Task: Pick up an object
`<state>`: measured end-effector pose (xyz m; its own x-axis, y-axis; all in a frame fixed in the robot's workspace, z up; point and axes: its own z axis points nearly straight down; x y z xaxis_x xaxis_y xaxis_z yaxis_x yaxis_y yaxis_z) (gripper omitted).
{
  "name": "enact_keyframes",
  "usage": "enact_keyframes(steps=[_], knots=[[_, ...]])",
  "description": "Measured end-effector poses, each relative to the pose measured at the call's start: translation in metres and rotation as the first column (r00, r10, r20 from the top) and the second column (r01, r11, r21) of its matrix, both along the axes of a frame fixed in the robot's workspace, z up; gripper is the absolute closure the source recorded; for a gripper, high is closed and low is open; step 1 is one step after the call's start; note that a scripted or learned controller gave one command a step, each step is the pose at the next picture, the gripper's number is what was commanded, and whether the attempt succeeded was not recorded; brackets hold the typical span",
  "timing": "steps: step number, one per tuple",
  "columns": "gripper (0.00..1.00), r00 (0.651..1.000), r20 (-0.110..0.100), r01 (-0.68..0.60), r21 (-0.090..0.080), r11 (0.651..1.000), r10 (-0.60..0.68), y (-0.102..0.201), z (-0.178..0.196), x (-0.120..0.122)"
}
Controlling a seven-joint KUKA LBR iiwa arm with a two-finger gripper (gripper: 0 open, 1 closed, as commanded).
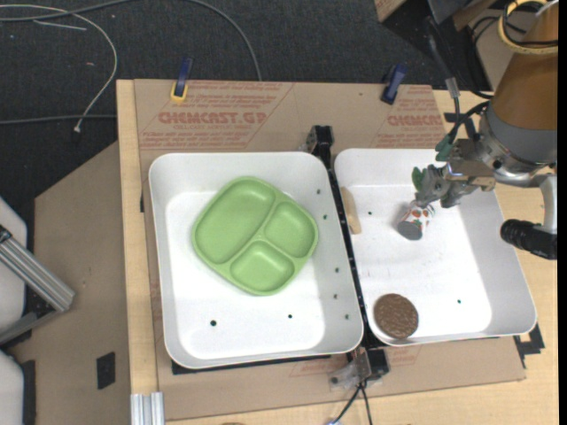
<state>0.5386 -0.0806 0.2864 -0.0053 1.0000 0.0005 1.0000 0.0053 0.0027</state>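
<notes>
two white bins (177, 237) side by side, blue clamps (182, 78) on cardboard sheet (266, 118), loose cables (106, 42)

Light is bright and even, falling from above. The two white bins (177, 326) glare almost to blank, their surface detail washed out. Shadows are soft and short, as under the green divided plate (255, 235). The dark floor (71, 60) stays dim. Focus is slightly soft overall, with mild grain and no evident edge distortion.
</notes>
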Motion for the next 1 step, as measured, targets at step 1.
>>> enact_keyframes(steps=[1], knots=[[1.0,1.0,-0.007,-0.001,0.002,1.0,0.001,0.055,-0.0223,0.0117]])
